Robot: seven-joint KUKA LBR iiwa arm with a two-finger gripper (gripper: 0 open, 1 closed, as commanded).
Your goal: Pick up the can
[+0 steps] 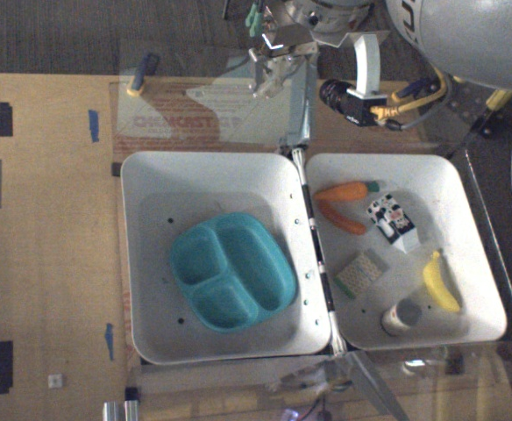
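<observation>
The can (402,316) is a small grey cylinder standing upright near the front wall of the right bin (475,235), just left of a yellow banana (440,283). My gripper (272,75) hangs high beyond the far edge of the bins, above the bench near the divider between them. It is well away from the can, and nothing shows in its grasp.
The right bin also holds two orange carrots (351,191) (342,219), a black-and-white patterned box (390,217) and a small speckled pad (359,273). A teal divided plate (231,272) lies in the left bin (151,200). The arm's grey body (466,16) fills the top right.
</observation>
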